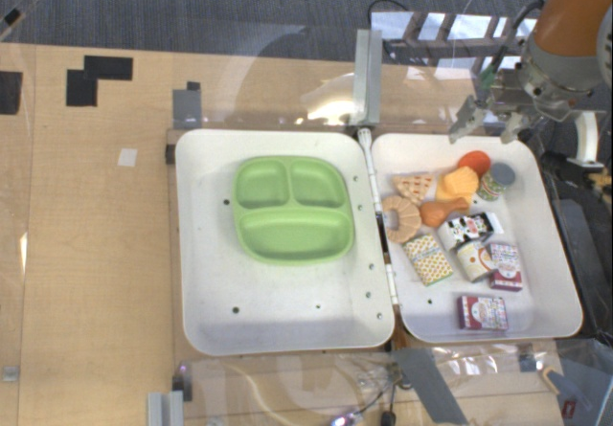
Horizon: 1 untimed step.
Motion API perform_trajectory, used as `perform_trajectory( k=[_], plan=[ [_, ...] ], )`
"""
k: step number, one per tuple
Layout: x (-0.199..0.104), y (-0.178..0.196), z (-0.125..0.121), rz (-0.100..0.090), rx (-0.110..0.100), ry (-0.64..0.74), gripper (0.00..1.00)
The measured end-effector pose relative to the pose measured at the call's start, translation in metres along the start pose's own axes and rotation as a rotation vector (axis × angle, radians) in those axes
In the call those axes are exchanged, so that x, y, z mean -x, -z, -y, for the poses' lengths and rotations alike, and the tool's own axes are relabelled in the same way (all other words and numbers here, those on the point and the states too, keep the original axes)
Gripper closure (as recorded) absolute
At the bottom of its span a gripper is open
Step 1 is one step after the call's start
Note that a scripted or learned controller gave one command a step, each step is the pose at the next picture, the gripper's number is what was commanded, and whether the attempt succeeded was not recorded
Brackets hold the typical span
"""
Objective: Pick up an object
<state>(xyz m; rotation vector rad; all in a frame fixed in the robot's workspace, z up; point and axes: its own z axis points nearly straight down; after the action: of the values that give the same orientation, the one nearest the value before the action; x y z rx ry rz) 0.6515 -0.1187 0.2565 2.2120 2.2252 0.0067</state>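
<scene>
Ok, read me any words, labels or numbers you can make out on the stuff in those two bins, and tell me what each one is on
No text can be read here.
Red and white printed carton: print too small and blurred.
Red and white printed packet: blurred.
Black and white small carton: blurred.
Yellow patterned packet: a pattern, no legible words.
Green three-compartment plastic plate: no markings.

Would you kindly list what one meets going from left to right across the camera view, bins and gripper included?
Left bin → green divided plate → croissant → orange toy piece → gripper above the right bin's far edge.
</scene>
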Motion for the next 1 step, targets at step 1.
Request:
perform_trajectory(
  k=[1],
  plan=[
    [0.0134,0.0505,-0.0189,0.002,0.003,0.070,0.00]
  ],
)
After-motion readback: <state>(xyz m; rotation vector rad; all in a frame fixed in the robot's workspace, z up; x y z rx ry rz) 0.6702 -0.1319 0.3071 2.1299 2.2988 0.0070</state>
